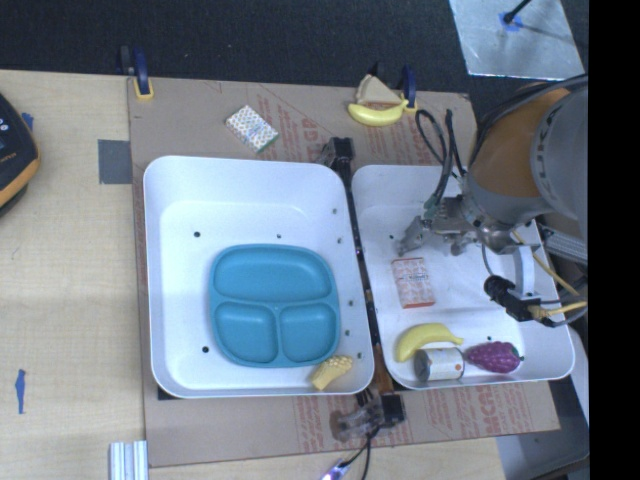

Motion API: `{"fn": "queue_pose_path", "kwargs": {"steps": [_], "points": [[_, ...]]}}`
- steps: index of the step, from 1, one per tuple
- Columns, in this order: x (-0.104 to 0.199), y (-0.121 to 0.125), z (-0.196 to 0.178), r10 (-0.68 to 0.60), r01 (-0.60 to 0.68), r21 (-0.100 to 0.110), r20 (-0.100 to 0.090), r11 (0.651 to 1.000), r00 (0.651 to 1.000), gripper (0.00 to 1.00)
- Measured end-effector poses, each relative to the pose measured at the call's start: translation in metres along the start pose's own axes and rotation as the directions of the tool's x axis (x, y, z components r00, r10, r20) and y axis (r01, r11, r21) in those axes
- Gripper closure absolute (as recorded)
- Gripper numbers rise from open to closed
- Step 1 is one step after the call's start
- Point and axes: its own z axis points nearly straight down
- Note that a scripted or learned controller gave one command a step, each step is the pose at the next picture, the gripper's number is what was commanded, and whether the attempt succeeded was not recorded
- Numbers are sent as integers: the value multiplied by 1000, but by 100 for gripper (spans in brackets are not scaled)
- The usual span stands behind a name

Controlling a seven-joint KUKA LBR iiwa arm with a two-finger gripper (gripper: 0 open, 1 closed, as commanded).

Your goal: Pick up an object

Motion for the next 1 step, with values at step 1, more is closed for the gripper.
{"fn": "queue_pose_path", "kwargs": {"steps": [1], "points": [[20, -36, 11, 3, -3, 1, 0, 1000, 1000, 0]]}}
